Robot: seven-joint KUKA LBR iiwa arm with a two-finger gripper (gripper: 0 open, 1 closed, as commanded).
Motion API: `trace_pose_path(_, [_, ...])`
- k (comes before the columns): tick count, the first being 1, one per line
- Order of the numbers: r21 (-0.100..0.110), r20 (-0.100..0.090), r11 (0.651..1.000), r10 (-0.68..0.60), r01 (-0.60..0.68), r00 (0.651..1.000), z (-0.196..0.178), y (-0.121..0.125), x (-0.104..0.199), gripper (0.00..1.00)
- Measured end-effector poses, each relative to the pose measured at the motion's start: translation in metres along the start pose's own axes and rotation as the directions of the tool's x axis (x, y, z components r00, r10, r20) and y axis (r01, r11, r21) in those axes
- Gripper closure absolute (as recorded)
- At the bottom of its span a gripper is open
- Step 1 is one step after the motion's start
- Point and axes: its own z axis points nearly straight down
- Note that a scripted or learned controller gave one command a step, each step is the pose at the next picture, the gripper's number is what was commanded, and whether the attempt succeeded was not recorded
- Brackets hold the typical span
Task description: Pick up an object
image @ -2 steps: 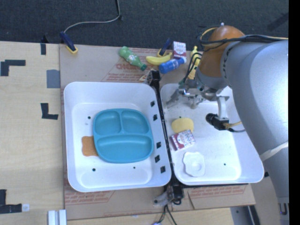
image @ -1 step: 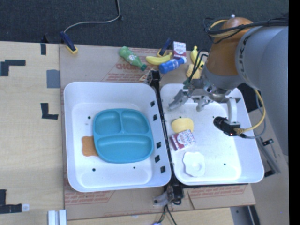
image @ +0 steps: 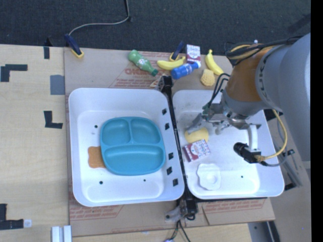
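On the tabletop point(image: 30, 135) sit two white bins; in the right bin point(image: 272, 183) a yellow block point(image: 197, 134) lies just above a red-and-white packet point(image: 197, 149). The hand point(image: 214, 121) hangs right beside the block's upper right edge, fingers spread apart, nothing between them. The block could squirt sideways toward the packet if one finger lands on top of it

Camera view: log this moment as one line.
phase: reaching | gripper: over right bin, above yellow block | held: nothing seen | left bin: blue divided plate
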Motion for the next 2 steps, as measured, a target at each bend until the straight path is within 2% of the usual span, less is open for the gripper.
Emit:
trace_pose_path(1, [-0.001,-0.001,1.000,0.000,0.000,1.000,0.011,0.012,0.000,0.00])
trace_pose_path(2, [-0.006,0.000,1.000,-0.001,0.001,1.000,0.036,-0.005,-0.002,0.00])
